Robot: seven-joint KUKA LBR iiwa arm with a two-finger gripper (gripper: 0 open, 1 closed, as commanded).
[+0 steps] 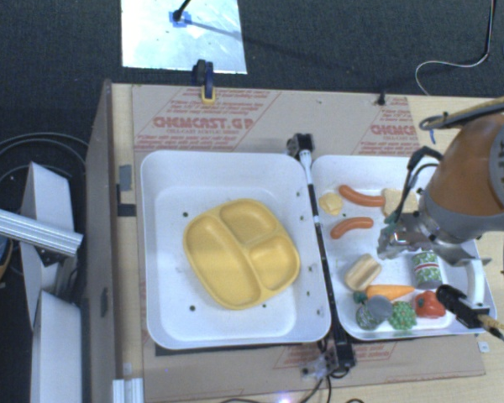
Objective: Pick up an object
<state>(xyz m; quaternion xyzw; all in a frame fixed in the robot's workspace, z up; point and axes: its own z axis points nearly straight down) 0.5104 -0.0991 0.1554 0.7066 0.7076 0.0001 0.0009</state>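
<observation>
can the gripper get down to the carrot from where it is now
Probably yes. The gripper hangs over the right bin, and the carrot lies just below it in the view with its top uncovered. The green can and the bread piece lie close by and might get nudged.

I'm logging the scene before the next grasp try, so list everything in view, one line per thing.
white bins: two, white, side by side on the bench
divided plate: one, yellow, in the left bin
sausages: two, orange-red, upper part of the right bin
yellow piece: one, pale yellow, right bin, by its left wall
bread roll: one, tan, middle of the right bin
carrot: one, orange, lower right bin
can: one, green label, right bin, beside the gripper
broccoli: one, green, right bin, near edge
tomato: one, red, beside the broccoli
gripper: one, grey, over the right bin
</observation>
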